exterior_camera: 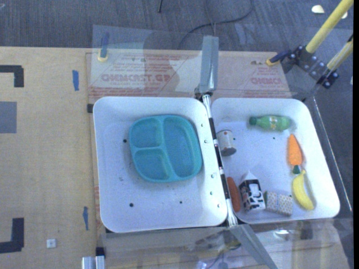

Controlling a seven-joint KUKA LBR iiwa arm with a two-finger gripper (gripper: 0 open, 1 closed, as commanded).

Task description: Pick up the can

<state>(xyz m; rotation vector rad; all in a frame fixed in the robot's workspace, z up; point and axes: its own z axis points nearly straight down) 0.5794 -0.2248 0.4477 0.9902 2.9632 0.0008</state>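
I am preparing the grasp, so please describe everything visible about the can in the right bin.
The can is small and cylindrical, looking like grey metal with a brownish band near one end. It seems to lie on its side on the floor of the right bin, close to the wall dividing the two bins, in the left part. Nothing appears to touch it; the green bottle and the carton lie apart.

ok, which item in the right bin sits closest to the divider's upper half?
The can, a small grey cylinder just right of the divider. The green bottle, carrot and banana lie farther right.
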